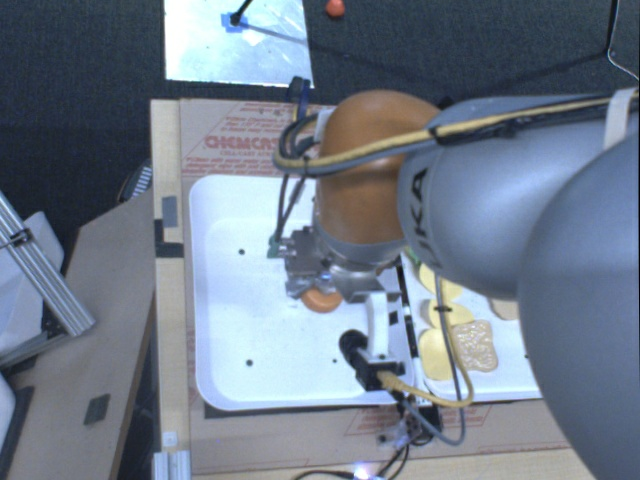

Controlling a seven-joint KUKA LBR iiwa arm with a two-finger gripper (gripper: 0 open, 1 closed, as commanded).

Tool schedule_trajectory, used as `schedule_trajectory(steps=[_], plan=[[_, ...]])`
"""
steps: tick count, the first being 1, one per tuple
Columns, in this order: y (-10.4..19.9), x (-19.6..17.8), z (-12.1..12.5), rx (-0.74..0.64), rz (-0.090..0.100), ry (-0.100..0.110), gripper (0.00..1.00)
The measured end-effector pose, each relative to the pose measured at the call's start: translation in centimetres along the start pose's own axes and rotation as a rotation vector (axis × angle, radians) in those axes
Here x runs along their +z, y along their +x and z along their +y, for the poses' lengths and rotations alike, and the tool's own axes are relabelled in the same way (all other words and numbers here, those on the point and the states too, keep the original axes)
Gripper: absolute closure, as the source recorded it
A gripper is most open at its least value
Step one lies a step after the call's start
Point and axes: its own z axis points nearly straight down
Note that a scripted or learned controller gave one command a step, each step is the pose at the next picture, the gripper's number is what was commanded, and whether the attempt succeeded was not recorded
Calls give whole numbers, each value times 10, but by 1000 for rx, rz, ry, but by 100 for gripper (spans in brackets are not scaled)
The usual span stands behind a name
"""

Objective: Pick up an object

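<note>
Arm (pixel 480 198) from right, over left bin (pixel 225 268) | gripper (pixel 312 286) beside orange object (pixel 322 301) (jaw state: cannot tell) | right bin (pixel 500 393): 1 beige textured piece (pixel 475 345)

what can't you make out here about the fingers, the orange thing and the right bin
- Fingers: camera view, hidden beneath the arm's wrist; open or shut cannot be told.
- Orange object in the left bin: partly covered by the wrist; shape and any contact unclear.
- Right bin: mostly covered by the grey arm; a few pale yellow pieces show.
</note>
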Motion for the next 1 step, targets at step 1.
schedule_trajectory(steps=[1], plan=[[43,-69,-11,3,1,-11,100]])
